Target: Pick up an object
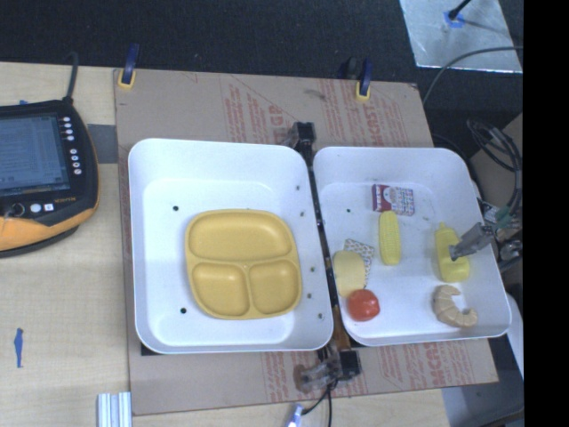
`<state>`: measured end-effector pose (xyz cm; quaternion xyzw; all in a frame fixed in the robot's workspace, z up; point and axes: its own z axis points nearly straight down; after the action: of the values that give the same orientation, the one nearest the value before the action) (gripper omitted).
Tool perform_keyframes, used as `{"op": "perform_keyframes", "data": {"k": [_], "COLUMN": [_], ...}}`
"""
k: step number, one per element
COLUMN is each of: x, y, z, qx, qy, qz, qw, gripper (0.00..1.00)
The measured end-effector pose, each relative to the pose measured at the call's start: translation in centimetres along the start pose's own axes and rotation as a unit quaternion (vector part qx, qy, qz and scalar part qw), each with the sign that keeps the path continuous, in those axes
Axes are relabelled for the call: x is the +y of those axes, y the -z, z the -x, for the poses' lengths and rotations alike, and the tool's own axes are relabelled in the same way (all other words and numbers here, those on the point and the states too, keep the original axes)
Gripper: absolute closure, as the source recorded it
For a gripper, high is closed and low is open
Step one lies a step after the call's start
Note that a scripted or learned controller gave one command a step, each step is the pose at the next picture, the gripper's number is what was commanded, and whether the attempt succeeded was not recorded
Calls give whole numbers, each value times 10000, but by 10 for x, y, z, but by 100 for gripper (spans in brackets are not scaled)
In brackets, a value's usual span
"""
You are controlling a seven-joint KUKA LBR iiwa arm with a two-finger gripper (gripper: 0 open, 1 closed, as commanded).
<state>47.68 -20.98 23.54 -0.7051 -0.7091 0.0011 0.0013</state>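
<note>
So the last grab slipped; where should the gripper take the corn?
Grip the corn across its narrow middle, coming straight down from above. It lies flat and long, with bare bin floor on both long sides for the fingers, I'd judge.

Orange-edged tablet pendant (40, 172) left of bench; 2 clamps (129, 68) (363, 80) on cardboard sheet (267, 105) far edge.

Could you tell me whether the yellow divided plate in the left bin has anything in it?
Empty: the yellow three-compartment plastic plate lies flat in the left white bin, and all three compartments show bare yellow.
</note>
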Motion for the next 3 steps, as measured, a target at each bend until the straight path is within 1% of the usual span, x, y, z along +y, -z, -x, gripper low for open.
{"op": "perform_keyframes", "data": {"k": [1,2,3], "x": [55,107,97], "y": [-103,-118,-143], "z": [-17,-85,-72], "qx": [-2,-5,-7], "qy": [10,17,4], "qz": [-10,-1,-10], "qw": [10000,10000,10000], "gripper": [0,0,0]}}
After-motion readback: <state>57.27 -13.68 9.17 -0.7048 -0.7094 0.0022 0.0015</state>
